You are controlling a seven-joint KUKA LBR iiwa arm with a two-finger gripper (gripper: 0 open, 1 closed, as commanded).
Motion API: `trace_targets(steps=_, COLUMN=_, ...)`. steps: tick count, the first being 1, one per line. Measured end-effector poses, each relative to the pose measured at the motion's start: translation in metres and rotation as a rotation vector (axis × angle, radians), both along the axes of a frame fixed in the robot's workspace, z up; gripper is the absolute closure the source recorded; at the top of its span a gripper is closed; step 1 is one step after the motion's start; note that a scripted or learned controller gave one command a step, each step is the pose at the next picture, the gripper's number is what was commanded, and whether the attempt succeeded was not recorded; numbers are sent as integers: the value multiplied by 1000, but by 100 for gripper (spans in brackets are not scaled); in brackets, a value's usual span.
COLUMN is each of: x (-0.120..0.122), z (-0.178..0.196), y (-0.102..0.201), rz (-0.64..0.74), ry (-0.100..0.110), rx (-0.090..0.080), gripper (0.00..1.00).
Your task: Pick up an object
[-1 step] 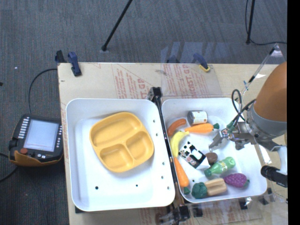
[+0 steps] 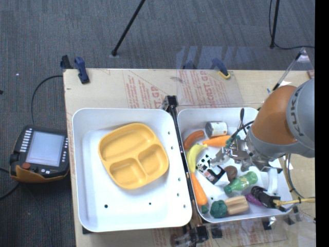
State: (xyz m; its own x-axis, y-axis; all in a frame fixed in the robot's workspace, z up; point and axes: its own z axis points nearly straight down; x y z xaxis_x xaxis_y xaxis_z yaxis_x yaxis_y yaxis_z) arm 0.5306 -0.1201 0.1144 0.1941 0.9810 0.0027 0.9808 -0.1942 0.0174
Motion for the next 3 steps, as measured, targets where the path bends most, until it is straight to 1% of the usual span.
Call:
trace_targets(steps=1, x=70, z=-11, y=3, rz=-326, ry=-8, rx=8, gripper=0)
trace_targets(steps=2, x=75, z=5, y=5, rz=-320, ry=-24, rx=14, gripper=100)
trace_targets(steps=3, x=78, z=101, y=11, rz=-504, ry=12, rx=7, gripper=100)
